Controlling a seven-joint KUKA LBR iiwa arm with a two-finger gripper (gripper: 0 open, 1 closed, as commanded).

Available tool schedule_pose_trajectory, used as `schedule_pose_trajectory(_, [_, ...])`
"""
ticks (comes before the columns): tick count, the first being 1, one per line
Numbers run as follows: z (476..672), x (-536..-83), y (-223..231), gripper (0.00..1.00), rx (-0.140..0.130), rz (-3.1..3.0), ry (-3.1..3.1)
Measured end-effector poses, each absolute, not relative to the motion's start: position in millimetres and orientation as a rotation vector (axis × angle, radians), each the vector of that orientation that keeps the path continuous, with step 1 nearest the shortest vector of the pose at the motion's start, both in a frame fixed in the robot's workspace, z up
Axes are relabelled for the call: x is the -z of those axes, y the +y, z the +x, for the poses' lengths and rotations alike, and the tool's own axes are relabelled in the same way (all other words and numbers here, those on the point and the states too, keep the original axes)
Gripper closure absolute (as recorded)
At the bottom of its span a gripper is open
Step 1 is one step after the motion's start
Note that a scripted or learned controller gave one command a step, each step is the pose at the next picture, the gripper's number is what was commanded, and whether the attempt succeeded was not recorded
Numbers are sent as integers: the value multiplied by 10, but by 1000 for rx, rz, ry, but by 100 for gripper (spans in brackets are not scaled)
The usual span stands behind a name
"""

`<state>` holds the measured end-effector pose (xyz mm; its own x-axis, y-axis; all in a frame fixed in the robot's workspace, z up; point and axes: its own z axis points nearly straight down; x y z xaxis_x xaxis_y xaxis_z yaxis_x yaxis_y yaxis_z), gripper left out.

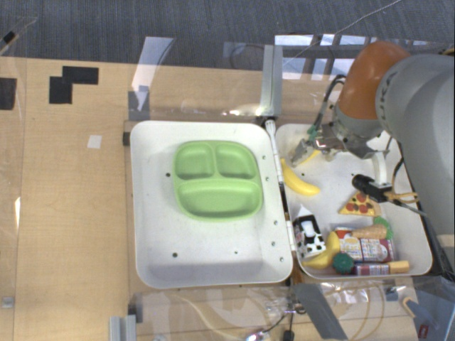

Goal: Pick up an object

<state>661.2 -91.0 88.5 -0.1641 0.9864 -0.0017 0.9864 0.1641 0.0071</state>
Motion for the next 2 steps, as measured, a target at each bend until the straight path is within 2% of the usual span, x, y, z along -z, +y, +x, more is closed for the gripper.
schedule_pose_trajectory(1, [6081,-905,-939,0,-12,1879,2504])
schedule_pose_trajectory(2, [6647,-867,-1049,0,17,2020,2438])
